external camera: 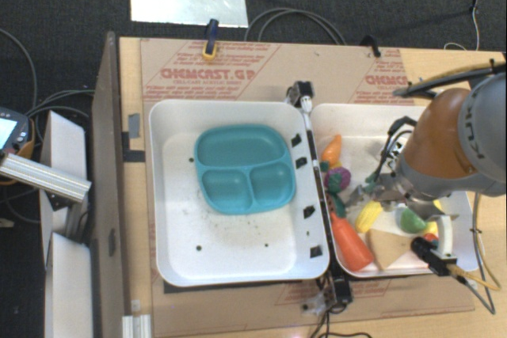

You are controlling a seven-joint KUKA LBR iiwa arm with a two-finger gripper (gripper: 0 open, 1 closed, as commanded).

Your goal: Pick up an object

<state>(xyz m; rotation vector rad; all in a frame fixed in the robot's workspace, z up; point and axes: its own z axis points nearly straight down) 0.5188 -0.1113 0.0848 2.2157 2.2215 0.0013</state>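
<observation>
The left bin (170,194) is a shallow white plastic tub with a few dark specks on its floor, and in it lies a teal plate (244,169), smooth, with rounded corners and three compartments. A row of black clips (305,164) runs down the seam where the two bins meet.

The right bin (360,123) holds the toy food. Nearest the seam a small orange carrot (332,148) lies above a purple bunch of grapes (338,177), and lower down a bigger orange carrot (349,242) points its long axis toward the bin's front wall. Just right of it sit a yellow corn cob (369,214), tilted, and a pale wedge of cheese (390,249). A green lump (412,219) lies further right.

The gripper (379,191) hangs low over this pile, just above the corn cob, so the cob looks like the nearest candidate, lying directly below and slightly left. Whether the fingers are apart or together I cannot tell, as the wrist and cabling hide them. Nothing visibly sits between them.
</observation>
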